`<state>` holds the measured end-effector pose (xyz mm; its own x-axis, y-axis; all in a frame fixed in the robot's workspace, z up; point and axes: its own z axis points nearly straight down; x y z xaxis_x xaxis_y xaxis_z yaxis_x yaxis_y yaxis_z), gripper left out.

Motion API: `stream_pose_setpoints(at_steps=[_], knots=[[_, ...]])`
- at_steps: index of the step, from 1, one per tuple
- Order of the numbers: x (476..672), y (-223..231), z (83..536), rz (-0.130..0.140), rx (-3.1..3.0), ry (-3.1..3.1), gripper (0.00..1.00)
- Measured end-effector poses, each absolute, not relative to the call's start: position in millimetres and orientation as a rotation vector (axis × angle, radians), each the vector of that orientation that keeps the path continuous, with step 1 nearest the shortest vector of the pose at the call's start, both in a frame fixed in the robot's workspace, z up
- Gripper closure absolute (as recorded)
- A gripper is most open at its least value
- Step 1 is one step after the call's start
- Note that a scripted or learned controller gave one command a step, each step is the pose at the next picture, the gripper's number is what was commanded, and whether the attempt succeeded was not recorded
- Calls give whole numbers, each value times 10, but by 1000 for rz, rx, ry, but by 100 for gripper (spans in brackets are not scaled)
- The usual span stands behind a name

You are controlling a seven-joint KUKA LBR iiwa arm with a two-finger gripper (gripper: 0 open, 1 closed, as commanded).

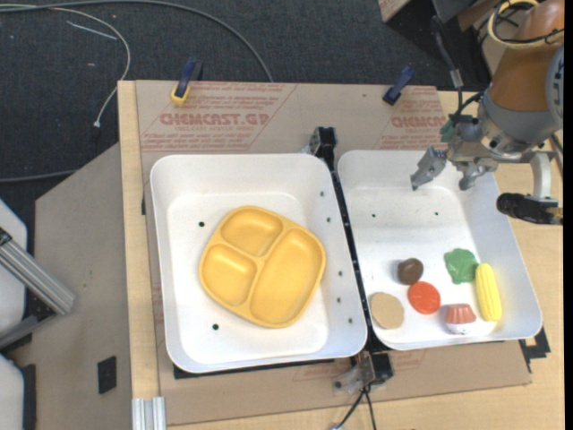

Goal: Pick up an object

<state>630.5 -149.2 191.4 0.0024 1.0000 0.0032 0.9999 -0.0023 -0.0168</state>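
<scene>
My gripper [445, 174] hangs open over the far part of the right bin [394, 227], nothing between its fingers. The food toys lie well in front of it, at the bin's near end: a brown round piece [410, 270], a red tomato [424, 297], a tan disc [387, 310], a green leafy piece [461, 264], a yellow corn cob [488, 291] and a pink-and-white cupcake-like toy [459, 317].
The left bin [179, 240] holds a yellow three-compartment plate [261, 265]. Blue clamps [186, 79] [398, 86] pin the cardboard at the back edge. A black clip [323, 141] sits between the bins at the far side.
</scene>
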Motion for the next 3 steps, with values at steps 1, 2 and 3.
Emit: stream_pose_setpoints(at_steps=[1, 2, 3], knots=[[6338, -1489, 2006, 1, -2220, -2221, 0], [6384, -1507, 1406, 3, -2219, -2219, 0], [6381, -1498, 886, 4, -2217, -2218, 0]])
